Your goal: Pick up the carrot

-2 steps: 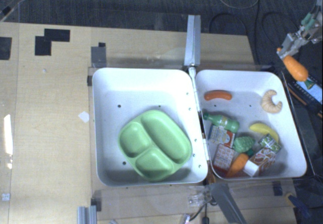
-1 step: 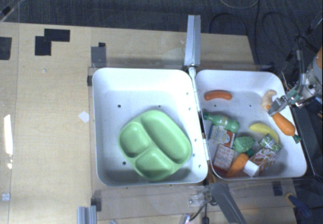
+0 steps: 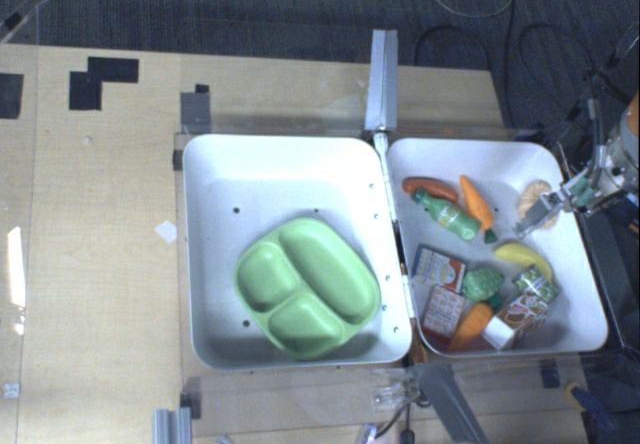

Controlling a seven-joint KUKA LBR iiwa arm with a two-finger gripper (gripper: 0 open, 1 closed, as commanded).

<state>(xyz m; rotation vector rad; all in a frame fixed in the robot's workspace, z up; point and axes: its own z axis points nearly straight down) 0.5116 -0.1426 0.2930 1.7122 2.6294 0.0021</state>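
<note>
Over at the right bin's [image 3: 590, 327] far right edge, the end effector [image 3: 545, 212] hangs low, reaching in from the side. Its fingers point down-left toward the bin floor, and how far apart they stand is too blurred to tell. Nothing sits visibly between them. Its tip is just beside a pale round pastry-like piece [image 3: 534, 194] near the top right corner.

Now the count. Two orange carrots in this bin: the upper carrot [image 3: 476, 200] lies tilted beside a green bottle [image 3: 448, 216], well apart from the end effector; the lower carrot [image 3: 470, 326] rests near the front wall, against a printed box [image 3: 441, 294]. One red sausage [image 3: 430, 187] lies just above the bottle. One banana [image 3: 524, 256] sits mid-right, below the end effector. One leafy green vegetable [image 3: 484, 284] sits between the box and a small green-and-white carton [image 3: 535, 284]. One red-and-white packet [image 3: 519, 314] and one small white block [image 3: 498, 334] crowd the front right.

Left bin [image 3: 200, 232]: one green divided plate [image 3: 308, 284], three compartments, lying alone. Both bins sit side by side on the tabletop [image 3: 90, 262].
</note>
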